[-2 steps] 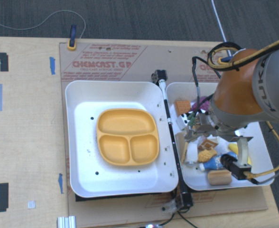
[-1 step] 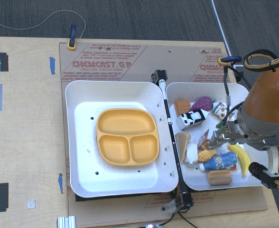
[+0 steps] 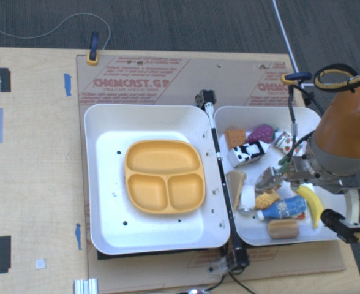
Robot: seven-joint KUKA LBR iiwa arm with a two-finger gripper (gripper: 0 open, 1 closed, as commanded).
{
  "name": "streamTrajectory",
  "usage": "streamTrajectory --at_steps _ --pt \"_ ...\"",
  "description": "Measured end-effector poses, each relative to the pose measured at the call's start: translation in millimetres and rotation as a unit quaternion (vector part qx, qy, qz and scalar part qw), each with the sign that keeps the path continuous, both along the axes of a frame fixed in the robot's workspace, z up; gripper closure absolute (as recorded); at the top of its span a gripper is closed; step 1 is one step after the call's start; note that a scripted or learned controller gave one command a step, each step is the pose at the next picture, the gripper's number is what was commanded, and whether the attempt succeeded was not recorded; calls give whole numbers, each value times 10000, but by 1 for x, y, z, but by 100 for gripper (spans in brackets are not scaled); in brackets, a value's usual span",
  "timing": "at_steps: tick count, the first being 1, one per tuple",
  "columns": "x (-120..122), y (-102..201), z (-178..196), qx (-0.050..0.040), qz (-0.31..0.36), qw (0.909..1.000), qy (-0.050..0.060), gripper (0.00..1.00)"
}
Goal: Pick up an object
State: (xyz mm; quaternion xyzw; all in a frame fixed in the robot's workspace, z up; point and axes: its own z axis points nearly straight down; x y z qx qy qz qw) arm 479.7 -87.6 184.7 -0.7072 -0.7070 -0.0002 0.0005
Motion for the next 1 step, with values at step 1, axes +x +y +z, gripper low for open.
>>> streamTrajectory --at_steps 1 --pt "-1 -42 -73 -5 -5 10000 -2 0"
